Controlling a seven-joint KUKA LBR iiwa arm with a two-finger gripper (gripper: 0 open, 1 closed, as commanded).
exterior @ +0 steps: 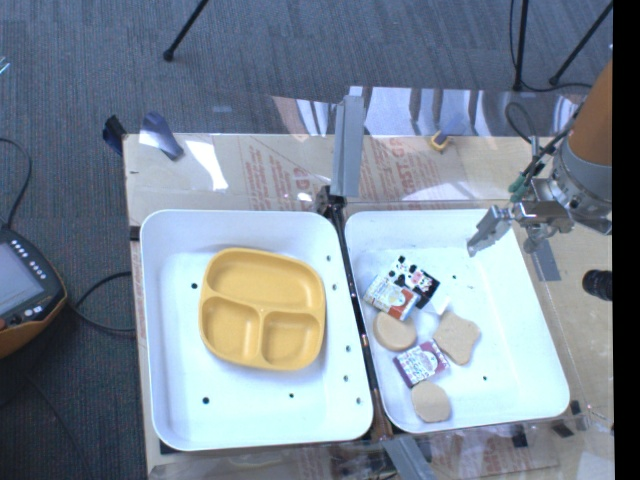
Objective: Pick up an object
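Hovering above the upper right corner of the right bin (520,368), the hand (515,230) has its two fingers spread apart with nothing between them. Candidate items lie in a cluster down and to the left of it, in the bin's middle and lower part: black-and-white carton (404,286), round biscuit (394,332), toast slice (457,337), maroon packet (421,362), second round biscuit (432,402). The carton is nearest, its long axis running diagonally. Print shows on carton and packet, too small to read. Left bin (170,368): yellow divided tray (264,307).
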